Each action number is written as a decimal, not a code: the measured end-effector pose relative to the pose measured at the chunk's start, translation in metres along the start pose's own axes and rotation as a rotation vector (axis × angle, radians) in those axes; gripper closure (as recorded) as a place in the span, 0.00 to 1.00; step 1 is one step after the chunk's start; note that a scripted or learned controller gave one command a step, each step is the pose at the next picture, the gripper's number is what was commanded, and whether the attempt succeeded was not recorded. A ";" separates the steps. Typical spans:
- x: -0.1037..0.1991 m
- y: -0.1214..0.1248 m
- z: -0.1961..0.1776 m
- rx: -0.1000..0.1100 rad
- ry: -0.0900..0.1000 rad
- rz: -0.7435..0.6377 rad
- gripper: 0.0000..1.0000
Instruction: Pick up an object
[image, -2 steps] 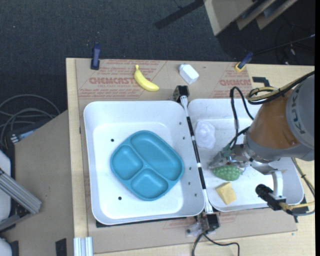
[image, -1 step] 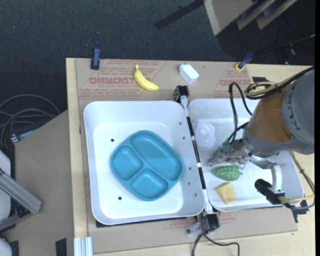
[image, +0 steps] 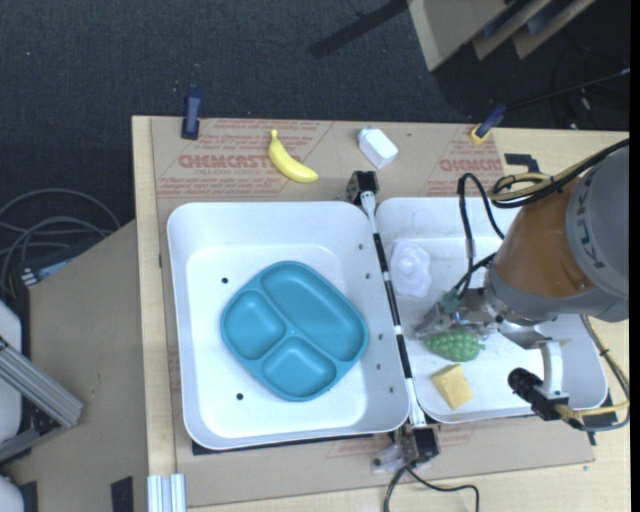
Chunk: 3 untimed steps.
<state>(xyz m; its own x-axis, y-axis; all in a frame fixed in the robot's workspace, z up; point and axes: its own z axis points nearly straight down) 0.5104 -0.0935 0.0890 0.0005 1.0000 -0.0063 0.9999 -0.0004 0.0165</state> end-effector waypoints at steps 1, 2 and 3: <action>-0.028 0.066 0.001 0.006 0.003 -0.001 0.00; -0.022 0.101 0.002 0.008 0.002 -0.002 0.00; -0.035 0.142 0.003 0.008 0.003 -0.003 0.00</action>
<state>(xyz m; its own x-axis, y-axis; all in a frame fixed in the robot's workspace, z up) 0.6523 -0.1291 0.0888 -0.0021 1.0000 -0.0036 1.0000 0.0021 0.0080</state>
